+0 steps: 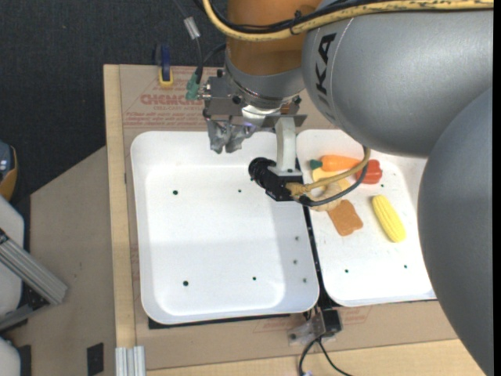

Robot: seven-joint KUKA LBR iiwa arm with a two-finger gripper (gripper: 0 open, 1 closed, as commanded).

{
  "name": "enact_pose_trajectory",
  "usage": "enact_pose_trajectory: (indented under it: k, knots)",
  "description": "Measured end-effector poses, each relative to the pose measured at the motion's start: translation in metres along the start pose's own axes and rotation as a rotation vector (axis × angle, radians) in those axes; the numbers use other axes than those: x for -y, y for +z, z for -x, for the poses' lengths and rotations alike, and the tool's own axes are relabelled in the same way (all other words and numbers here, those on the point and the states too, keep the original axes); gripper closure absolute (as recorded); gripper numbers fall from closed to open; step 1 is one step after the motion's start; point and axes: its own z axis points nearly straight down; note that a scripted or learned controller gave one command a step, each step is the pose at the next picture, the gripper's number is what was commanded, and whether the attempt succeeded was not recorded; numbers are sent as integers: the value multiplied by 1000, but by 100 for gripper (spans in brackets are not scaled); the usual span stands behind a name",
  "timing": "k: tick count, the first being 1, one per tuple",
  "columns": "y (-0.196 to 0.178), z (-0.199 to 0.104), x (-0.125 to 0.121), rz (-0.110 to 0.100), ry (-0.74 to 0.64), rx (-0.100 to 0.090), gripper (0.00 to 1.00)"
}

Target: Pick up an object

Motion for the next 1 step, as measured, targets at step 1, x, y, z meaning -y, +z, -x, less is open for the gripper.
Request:
enact_pose_trajectory:
  k: [1]
  knots:
    - [39,-17,-24,-1,1,1,100]
